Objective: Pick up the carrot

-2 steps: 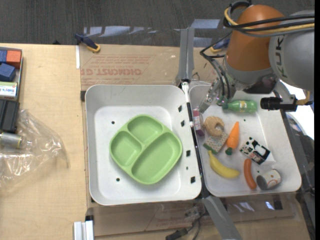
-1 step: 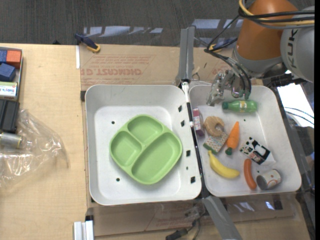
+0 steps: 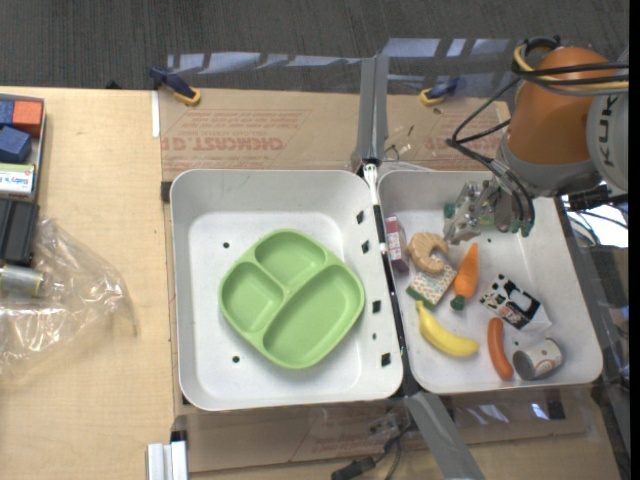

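The carrot point(image 3: 466, 272) is orange with a green stub at its lower end. It lies in the middle of the right bin point(image 3: 585, 313), pointing up and slightly right. My gripper point(image 3: 488, 218) hangs just above and behind the carrot's upper tip, a little to its right. Its fingers look spread, with nothing between them, so it is open. The grey arm with its orange band point(image 3: 560, 103) comes in from the upper right.
Around the carrot lie a bitten bagel point(image 3: 430, 251), a cracker point(image 3: 430, 288), a banana point(image 3: 447, 333), a sausage point(image 3: 499, 348), a black-and-white toy point(image 3: 512, 304) and a small cup point(image 3: 540, 358). The left bin point(image 3: 200, 228) holds a green divided plate point(image 3: 292, 298).
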